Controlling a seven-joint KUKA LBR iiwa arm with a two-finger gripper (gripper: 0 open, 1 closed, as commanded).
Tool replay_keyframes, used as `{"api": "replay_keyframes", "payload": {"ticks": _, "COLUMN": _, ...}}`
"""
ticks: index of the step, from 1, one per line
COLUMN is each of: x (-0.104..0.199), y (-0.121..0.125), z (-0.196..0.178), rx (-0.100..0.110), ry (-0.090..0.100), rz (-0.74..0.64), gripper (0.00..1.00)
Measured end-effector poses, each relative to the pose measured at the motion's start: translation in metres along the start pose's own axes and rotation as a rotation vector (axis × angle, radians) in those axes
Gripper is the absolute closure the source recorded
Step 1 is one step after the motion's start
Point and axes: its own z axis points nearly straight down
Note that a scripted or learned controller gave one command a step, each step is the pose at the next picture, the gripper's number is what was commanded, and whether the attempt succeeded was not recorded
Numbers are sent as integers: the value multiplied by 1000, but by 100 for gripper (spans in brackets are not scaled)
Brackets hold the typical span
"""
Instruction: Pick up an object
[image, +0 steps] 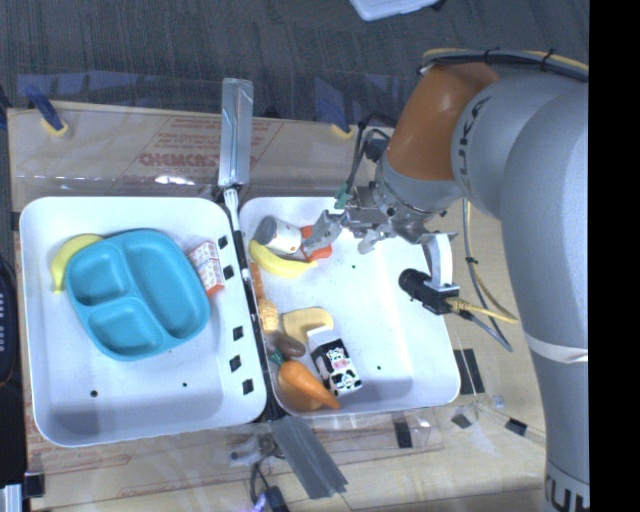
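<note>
Grey and bulky, the arm (520, 200) fills the right side of the frame, its orange band (435, 120) at upper centre-right. Two white bins lie side by side: the left bin (60, 400) at centre-left, the right bin (400, 340) at centre. A blue tray (135, 292) (three compartments) takes up much of the left bin, with a yellow piece (65, 255) poking out at its upper left edge and a small packet (206, 266) just beside its right edge. The gripper (322, 232) sits over the right bin's upper left part, close above a banana (282, 263); whether its fingers are apart or closed, I cannot tell. Near it lies a white-and-grey cylinder (275, 235). Lower in that bin lie a beige block (305, 322), an orange carrot (303, 388) and a black-and-white box (338, 367).
</note>
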Motion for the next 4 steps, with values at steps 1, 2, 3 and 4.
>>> {"api": "replay_keyframes", "payload": {"ticks": 1, "x": -6, "y": 39, "z": 114, "rx": 19, "ry": 0, "rz": 203, "gripper": 0}}
{"api": "replay_keyframes", "payload": {"ticks": 2, "x": -15, "y": 51, "z": 119, "rx": 9, "ry": 0, "rz": -82, "gripper": 0}}
{"api": "replay_keyframes", "payload": {"ticks": 3, "x": -14, "y": 50, "z": 113, "rx": 15, "ry": 1, "rz": -86, "gripper": 100}}
{"api": "replay_keyframes", "payload": {"ticks": 4, "x": -15, "y": 50, "z": 113, "rx": 15, "ry": -1, "rz": -86, "gripper": 0}}
